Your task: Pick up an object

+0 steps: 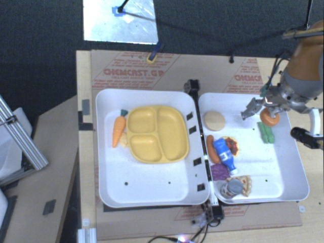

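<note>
In the camera view, the arm is reaching in from three o'clock and hanging over the right bin, its hand poised above the bin's upper part with its two fingers spreading apart and nothing between them. The nearest thing for it is the orange round piece, lying just beside the hand at about four o'clock, partly tucked under the wrist. A green piece is lying just below that, its long axis running from twelve to six. The beige round bun is sitting at about eight o'clock from the hand, farther off. The blue bottle is resting lower, tilting from eleven towards five. The left bin is carrying a yellow plate and a carrot.
</note>
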`<action>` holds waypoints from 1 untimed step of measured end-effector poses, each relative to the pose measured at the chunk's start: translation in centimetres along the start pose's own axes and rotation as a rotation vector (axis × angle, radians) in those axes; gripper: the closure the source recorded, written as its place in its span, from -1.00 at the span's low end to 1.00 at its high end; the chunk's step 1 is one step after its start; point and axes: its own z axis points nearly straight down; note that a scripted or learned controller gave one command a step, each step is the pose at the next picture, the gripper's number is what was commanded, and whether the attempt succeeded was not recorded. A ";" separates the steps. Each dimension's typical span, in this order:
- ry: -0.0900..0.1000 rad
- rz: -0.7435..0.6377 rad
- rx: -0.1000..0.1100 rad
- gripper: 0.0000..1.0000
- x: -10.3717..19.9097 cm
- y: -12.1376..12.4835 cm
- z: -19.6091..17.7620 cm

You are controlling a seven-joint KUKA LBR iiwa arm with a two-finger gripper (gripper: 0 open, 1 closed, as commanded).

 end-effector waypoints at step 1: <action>-0.002 -0.002 -0.013 -1.00 0.0 0.3 -0.8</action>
